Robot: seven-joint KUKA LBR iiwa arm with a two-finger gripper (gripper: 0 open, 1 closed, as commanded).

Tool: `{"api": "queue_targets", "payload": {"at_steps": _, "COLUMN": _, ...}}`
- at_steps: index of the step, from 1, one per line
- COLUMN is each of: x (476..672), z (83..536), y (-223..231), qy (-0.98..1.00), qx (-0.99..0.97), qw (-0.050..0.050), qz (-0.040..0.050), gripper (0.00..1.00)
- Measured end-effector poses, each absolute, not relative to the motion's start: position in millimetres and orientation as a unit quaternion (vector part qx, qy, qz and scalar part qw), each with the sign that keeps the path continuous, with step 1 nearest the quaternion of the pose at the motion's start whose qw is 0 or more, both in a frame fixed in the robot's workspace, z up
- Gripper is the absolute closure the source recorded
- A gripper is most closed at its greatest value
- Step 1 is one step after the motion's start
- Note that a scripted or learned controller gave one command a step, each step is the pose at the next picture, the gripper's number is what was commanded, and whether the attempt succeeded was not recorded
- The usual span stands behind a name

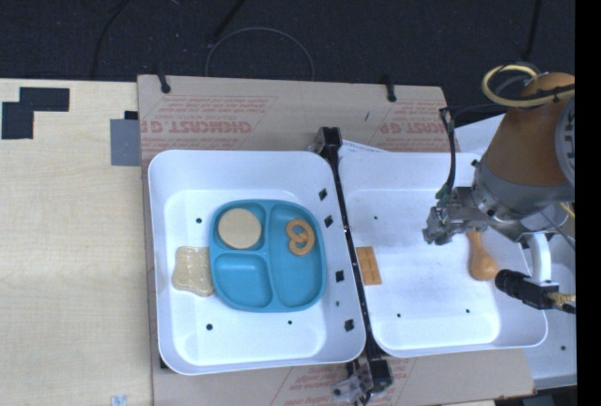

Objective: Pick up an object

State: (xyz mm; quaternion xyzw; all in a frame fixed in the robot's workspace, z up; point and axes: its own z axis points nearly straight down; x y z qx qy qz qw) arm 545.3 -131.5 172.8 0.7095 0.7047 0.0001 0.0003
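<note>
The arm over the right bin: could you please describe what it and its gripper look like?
The arm has a broad orange band above the wrist, with grey metal housing below and beside it. A yellowish cable loops at its top and a thin black cable runs down its near side. The gripper is a small, dark grey metal assembly.

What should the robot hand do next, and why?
Probably slide a little toward the tan piece in the right bin and come down over it. The gripper hovers in that bin just left of the piece, with nothing seen in it. The other things, a round cracker and a pretzel on the blue tray, sit far off in the left bin.
</note>
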Motion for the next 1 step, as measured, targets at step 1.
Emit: {"api": "queue_targets", "payload": {"at_steps": 1, "x": 546.6, "z": 215.2, "y": -134.9, "qy": 0.707, "qx": 0.707, "qw": 0.001, "qz": 0.0004, "gripper": 1.00}}
